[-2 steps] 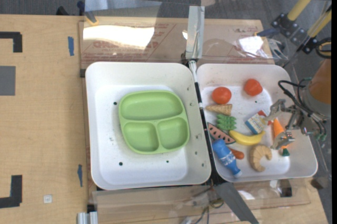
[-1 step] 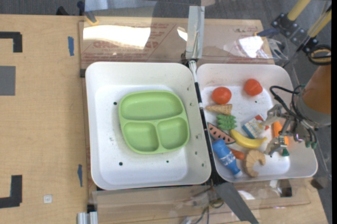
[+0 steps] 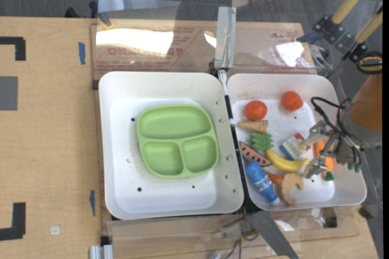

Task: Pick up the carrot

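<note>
Partly, the arm (image 3: 371, 107) was cut off at the right edge of the camera view, so only its orange band and wrist cabling were seen. The gripper (image 3: 321, 153) was low over the right part of the right bin (image 3: 348, 194), with metal fingers (image 3: 316, 168) pointing down-left; how far they were apart could not be told, since cables and clutter overlapped them. A small orange piece with a green end, taken as the carrot (image 3: 328, 163), was seen right at the fingertips, touching or just beside them. Whether it was actually between the fingers could not be made out, so no grasp was confirmed.

Other items in the right bin were logged: two red tomatoes (image 3: 256, 110) near the back, a cone-shaped item (image 3: 253, 126) just below the left one, a green leafy piece (image 3: 262, 141), a watermelon slice (image 3: 254, 155), a banana (image 3: 285, 162) just left of the gripper, a blue bottle (image 3: 260, 182) at the front, and a tan biscuit-like piece (image 3: 290, 183) beside it. A small printed carton (image 3: 292, 146) was partly hidden by the banana.

A green divided plate (image 3: 177, 140) was noted in the left bin (image 3: 115, 130). Glare on the clear sheets behind both bins washed out detail there.
</note>
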`<state>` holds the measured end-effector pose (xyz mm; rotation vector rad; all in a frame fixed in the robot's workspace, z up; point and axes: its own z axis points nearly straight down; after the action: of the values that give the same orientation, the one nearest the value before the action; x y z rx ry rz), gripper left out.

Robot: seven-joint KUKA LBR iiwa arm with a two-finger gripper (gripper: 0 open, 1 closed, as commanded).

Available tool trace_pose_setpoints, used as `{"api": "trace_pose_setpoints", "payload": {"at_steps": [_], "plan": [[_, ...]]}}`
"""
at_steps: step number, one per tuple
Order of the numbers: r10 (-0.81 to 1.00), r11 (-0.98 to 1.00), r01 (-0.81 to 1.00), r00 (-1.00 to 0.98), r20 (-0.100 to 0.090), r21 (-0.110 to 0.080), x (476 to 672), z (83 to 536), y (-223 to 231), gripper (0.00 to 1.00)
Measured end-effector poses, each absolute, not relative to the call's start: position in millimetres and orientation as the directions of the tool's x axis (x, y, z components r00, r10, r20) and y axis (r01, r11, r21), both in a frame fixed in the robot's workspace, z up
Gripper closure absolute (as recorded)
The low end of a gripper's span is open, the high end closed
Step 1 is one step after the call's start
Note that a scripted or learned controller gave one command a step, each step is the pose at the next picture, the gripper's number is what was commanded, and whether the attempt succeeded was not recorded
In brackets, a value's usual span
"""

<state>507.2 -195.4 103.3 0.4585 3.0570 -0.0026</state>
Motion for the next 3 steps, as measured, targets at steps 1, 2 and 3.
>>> {"api": "trace_pose_setpoints", "payload": {"at_steps": [1,2,3], "plan": [[0.294,0.956,0.294,-0.953,-0.076,0.002,513.8,117.4,-197.9,1.0],[0.294,0.956,0.294,-0.953,-0.074,0.003,513.4,116.7,-197.7,0.0],[0.35,0.937,0.35,-0.937,-0.015,0.001,526.9,89.6,-188.7,0.0]]}}
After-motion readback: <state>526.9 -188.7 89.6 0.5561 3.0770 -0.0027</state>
